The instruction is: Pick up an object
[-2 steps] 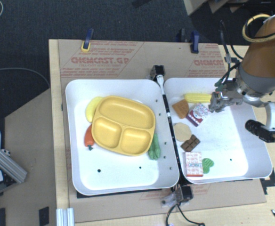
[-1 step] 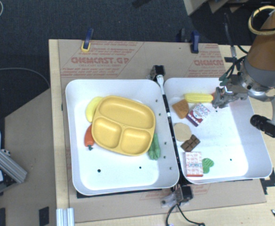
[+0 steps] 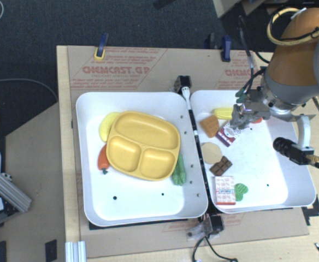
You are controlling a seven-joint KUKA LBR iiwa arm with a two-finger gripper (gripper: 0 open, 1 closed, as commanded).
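Hangs low over the right bin (image 3: pixel 290 198), the claw (image 3: pixel 238 125), reaching in from the right under the orange-banded arm (image 3: pixel 296 48). Cannot tell whether spread or pressed together; too small and dark at the tip to read.

Lies directly below and just toward the left of the claw tip, a small red-and-white packet (image 3: pixel 225 136), seemingly touching or nearly so, long axis running diagonally from upper right to lower left. Judged the likeliest target of the pick.

Crowded close around it: a brown block (image 3: pixel 209 126) just beside on the left, a yellow piece (image 3: pixel 223 113) just behind, a pale round disc (image 3: pixel 210 152) in front, then a dark chocolate-coloured square (image 3: pixel 220 166). Farther forward, well apart, a red-patterned white card (image 3: pixel 224 190) with a green bit (image 3: pixel 240 189) at its edge.

Sits in the left bin (image 3: pixel 94 195), out of the way, a yellow divided tray (image 3: pixel 143 145) over a banana-like piece (image 3: pixel 106 125), a red-orange piece (image 3: pixel 103 159) and a green leafy one (image 3: pixel 179 171).

Risks clipping the brown block or the yellow piece on closing, given the tight neighbours.
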